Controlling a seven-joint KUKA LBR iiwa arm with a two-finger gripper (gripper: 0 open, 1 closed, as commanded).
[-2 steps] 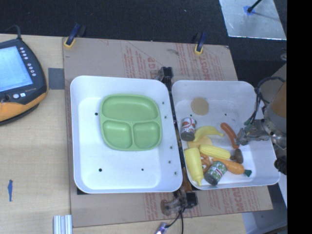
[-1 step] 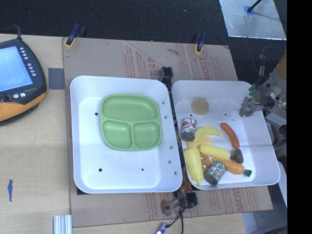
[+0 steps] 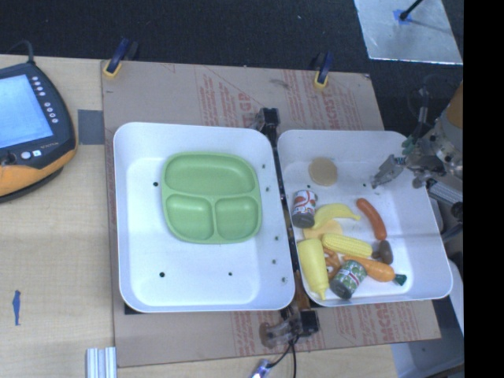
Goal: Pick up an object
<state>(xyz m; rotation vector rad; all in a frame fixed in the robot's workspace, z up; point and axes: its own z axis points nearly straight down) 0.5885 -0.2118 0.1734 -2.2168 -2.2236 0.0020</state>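
Two shallow white bins sit side by side on a sheet of brown cardboard [image 3: 236,93] clamped to the wooden bench. Far to the left, off the cardboard, an orange and grey control pendant [image 3: 31,128] with a pale screen rests on the bench top. The left bin [image 3: 134,282] holds a green divided plate [image 3: 211,197], lying flat in its upper middle part with one long compartment at the far side and two smaller ones nearer the camera. The right bin [image 3: 421,282] holds the pickable things: a round tan cookie-like disc [image 3: 323,172] lies alone near its far wall, a small red and white can [image 3: 304,208] lies just inside its left wall, and beside that a banana [image 3: 335,214] touches a corn cob [image 3: 347,246] and a yellow bottle-like piece [image 3: 312,264] along the left wall. A green-labelled can [image 3: 347,279] lies tilted at the near edge, touching an orange carrot [image 3: 376,270], with a small dark brown item [image 3: 384,250] just above the carrot. A red-orange sausage [image 3: 372,218] lies apart from the heap, toward the bin's right half. The gripper [image 3: 386,173] hangs over the far right part of this bin, near the sausage but with nothing between its fingers, which look slightly apart.
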